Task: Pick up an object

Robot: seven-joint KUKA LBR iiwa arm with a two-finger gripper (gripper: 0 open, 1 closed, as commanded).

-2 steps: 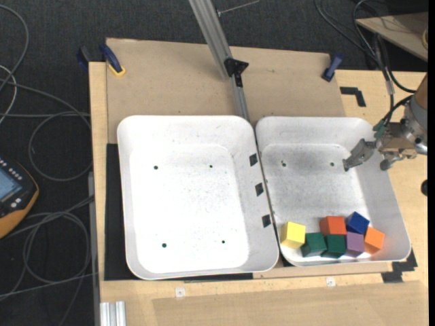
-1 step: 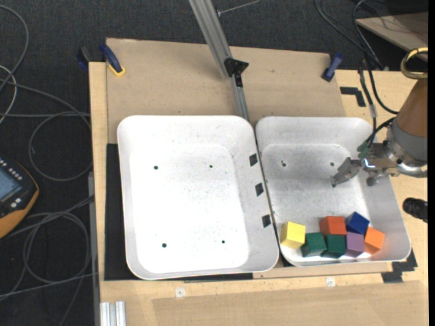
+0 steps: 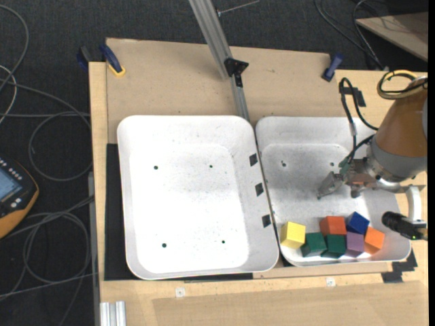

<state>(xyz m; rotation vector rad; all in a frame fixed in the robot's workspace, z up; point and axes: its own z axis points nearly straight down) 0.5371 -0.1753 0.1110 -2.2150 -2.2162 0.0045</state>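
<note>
Hand (image 3: 338,182) hangs low in the right bin (image 3: 299,148), too small and shadowed to tell whether it is released or clenched. Coloured blocks (image 3: 333,236) cluster along that bin's near edge, apart from it.

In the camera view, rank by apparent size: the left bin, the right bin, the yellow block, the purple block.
1. left bin
2. right bin, partly covered by the arm
3. yellow block and purple block: too alike to rank
</note>
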